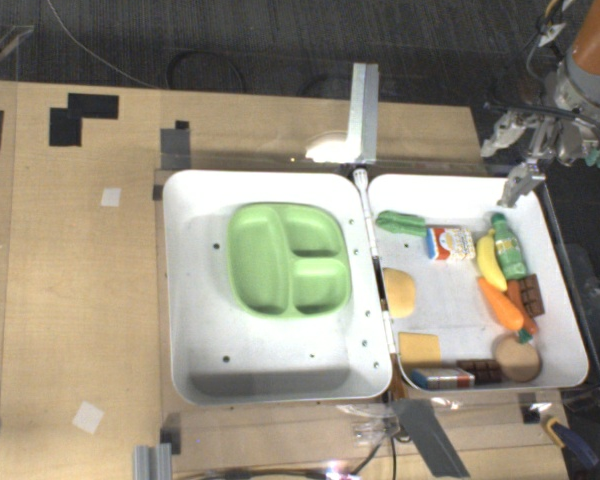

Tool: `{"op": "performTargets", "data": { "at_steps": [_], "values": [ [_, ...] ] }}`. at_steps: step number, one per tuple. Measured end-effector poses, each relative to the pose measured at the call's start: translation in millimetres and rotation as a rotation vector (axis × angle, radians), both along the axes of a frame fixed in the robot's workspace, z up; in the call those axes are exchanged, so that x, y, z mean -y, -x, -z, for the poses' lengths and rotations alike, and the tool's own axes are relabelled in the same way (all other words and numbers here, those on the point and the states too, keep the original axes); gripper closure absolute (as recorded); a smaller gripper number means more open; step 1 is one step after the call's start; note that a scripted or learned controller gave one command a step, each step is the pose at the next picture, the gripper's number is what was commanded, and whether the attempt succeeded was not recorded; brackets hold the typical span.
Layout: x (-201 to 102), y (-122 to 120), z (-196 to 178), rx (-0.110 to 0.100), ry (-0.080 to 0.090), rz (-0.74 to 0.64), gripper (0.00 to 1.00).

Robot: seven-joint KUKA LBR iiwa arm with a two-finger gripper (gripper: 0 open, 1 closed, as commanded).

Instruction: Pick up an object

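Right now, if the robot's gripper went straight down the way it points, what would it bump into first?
Probably the green bottle standing beside the yellow banana in the right-hand white bin. The gripper hangs over that bin's top corner, pointing downward. Depth is hard to judge, so it might meet the bin floor instead.

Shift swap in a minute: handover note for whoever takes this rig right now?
Pincer: raised over the right bin's far right corner, nothing visibly between its fingers; open or shut, cannot tell.
Right bin holds banana, carrot, green bottle, green pod, small carton, chocolate bar and more.
Left bin holds a green divided tray.
Done: nothing picked.
Left: descend, grasp one object, lift.
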State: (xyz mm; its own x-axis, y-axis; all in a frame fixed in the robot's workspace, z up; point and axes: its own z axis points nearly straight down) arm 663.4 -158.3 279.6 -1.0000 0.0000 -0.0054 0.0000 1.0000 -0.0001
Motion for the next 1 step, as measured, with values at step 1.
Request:
{"op": "performTargets", "data": {
  "at_steps": [1],
  "values": [
    [15.0, 33.5, 176.2, 0.006, 0.002, -0.096, 0.0]
  ]
}}
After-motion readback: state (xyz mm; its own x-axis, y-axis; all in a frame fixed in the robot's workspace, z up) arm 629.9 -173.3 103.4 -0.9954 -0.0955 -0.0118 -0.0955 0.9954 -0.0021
